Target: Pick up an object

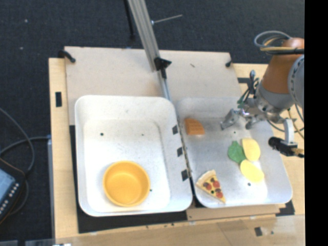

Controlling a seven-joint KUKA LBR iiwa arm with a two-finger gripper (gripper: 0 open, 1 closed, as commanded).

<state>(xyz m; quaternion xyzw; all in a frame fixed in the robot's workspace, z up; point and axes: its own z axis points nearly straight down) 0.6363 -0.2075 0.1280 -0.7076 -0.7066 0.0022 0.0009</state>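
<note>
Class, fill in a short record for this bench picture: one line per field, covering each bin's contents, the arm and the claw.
left bin: yellow bowl, near the front
right bin: brown bread piece, pizza slice, green leaf, two yellow pieces
arm: enters from the right, orange band above the wrist
claw: over the right bin's back part, nothing seen between its fingers

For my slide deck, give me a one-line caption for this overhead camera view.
Gripper hovers over the right bin beside toy foods; a yellow bowl sits in the left bin.
</note>
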